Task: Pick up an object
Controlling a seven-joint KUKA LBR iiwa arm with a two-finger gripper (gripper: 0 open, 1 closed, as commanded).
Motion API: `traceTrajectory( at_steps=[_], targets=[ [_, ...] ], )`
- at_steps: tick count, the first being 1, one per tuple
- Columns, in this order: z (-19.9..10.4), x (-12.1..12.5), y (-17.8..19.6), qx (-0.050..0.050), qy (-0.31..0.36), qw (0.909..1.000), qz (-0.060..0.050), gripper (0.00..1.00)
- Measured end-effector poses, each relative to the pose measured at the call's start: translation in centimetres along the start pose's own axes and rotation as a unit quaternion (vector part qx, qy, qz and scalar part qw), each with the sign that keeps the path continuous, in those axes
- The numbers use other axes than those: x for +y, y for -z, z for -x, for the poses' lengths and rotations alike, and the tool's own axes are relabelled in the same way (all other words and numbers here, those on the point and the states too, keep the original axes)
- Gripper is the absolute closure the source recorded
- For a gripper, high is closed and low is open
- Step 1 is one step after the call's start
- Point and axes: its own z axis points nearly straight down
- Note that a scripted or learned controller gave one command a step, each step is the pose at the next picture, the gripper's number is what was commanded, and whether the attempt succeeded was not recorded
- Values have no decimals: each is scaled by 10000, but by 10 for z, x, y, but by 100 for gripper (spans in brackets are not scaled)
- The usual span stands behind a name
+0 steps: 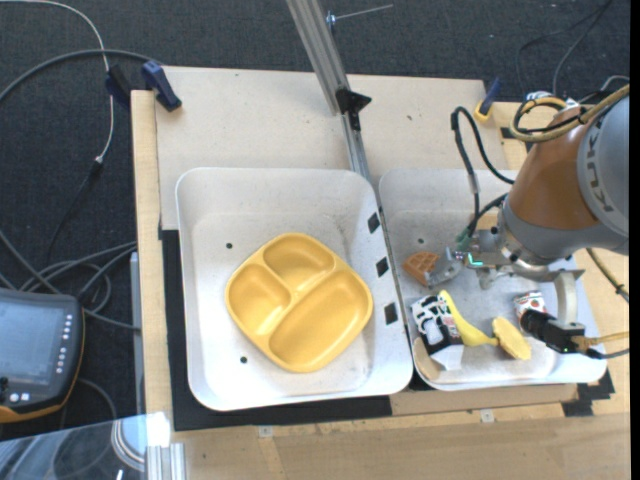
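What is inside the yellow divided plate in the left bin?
The yellow divided plate in the left bin shows three compartments, and nothing lies in them. What is under the plate is covered.

I am looking down from one camera high above the bench [260,118], tilted a bit. It is taking in both bins [200,208] side by side, and the arm [560,188] is coming in from the right.
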Motion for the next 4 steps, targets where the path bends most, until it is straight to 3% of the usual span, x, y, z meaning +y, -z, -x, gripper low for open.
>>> traceTrajectory(
  at_steps=[4],
  targets=[
    [0,0,0,0,-1,10000,2,0]
  ],
)
